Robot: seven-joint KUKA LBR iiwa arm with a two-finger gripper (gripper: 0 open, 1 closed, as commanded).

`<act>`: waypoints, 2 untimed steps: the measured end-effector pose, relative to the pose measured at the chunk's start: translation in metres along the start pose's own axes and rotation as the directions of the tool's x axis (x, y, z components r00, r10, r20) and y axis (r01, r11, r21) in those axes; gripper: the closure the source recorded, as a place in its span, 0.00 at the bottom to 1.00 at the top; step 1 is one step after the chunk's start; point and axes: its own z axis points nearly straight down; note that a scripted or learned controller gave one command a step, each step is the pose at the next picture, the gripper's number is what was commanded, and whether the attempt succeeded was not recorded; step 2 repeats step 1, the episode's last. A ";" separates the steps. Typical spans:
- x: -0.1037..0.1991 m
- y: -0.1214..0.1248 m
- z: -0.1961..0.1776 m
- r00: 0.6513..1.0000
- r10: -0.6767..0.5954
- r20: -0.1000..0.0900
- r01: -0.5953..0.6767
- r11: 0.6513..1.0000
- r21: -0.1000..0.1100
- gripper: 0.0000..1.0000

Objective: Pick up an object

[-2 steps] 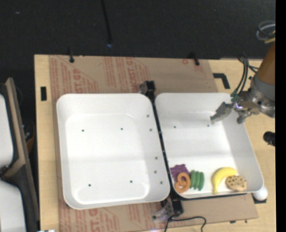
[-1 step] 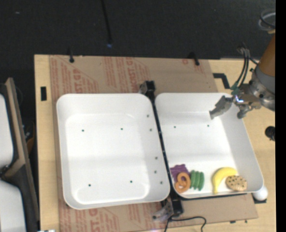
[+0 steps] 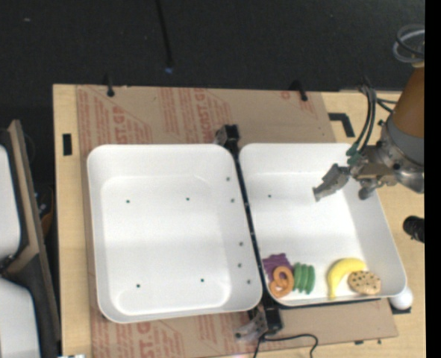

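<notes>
tool [image 3: 345,185] over right bin [image 3: 369,215] | banana [image 3: 342,273], cookie [image 3: 365,281] near front

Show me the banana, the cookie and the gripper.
banana [image 3: 342,273]: camera view, middle of its yellow curve.
cookie [image 3: 364,281]: camera view, its speckled top.
gripper [image 3: 345,183]: camera view, midway between fingertips.

- You can see red printed lettering on the brown cardboard sheet [image 3: 168,114] that lies under the two bins, running in lines along its 12 o'clock strip and down its 9 o'clock edge.
- The print there is too small and blurred for you to read a single word or number.
- No legible label, brand or sign stands on the white bins [image 3: 164,233], the toy items or the arm.
</notes>
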 end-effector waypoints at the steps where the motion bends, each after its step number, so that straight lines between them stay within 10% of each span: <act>1: 0.020 -0.030 -0.041 0.999 -0.048 0.000 0.048 0.999 0.000 0.00; 2: 0.020 -0.030 -0.041 0.999 -0.048 0.000 0.048 0.999 0.000 0.00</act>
